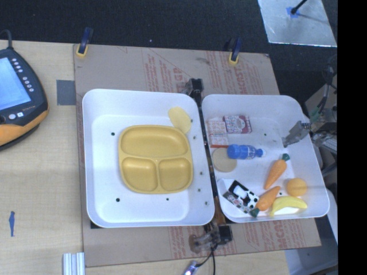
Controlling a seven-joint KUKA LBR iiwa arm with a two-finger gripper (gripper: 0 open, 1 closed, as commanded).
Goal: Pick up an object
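Tool (296, 132) just above-right of carrot (276, 173); apart.

The hand (296, 133) is mostly cut off at the right edge, its tips too blurred to read.

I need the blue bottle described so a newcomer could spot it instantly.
Start at the right-hand white bin. Near its middle the small blue bottle lies on its side, pale cap toward the right, below the red-and-white packets and above the round tan disc. It is the one blue item in that bin.
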